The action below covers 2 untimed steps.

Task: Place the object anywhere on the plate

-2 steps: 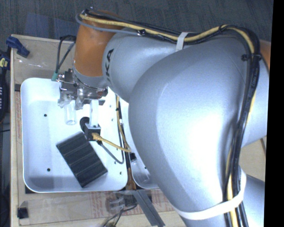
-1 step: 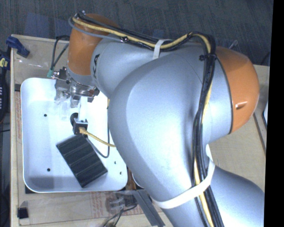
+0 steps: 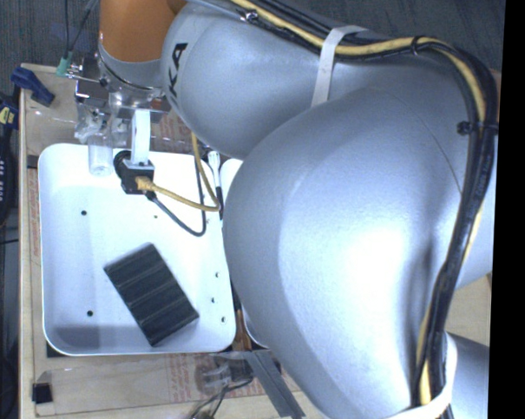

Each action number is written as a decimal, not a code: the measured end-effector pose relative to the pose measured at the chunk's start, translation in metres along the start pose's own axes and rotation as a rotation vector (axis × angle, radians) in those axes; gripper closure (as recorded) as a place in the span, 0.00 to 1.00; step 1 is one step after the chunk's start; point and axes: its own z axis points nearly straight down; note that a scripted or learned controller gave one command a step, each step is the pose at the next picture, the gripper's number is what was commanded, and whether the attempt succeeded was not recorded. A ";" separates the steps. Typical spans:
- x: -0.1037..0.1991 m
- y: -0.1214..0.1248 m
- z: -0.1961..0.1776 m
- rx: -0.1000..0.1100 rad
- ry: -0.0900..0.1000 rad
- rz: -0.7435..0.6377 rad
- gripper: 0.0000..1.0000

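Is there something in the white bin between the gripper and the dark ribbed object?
Nothing visible stands between them. The gripper is at the far edge of the left bin, and the dark ribbed object lies flat nearer the camera. Between them is bare white floor, and a thin cable hangs off to the side.

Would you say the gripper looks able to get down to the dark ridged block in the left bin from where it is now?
Probably yes. The gripper sits at the left bin's far edge, and the dark ridged block lies flat and alone on bare white floor, with only a loose cable hanging between them.
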 end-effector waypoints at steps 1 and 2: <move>-0.039 -0.069 0.084 0.008 -0.005 -0.248 1.00; -0.043 -0.011 0.183 0.005 -0.005 -0.081 1.00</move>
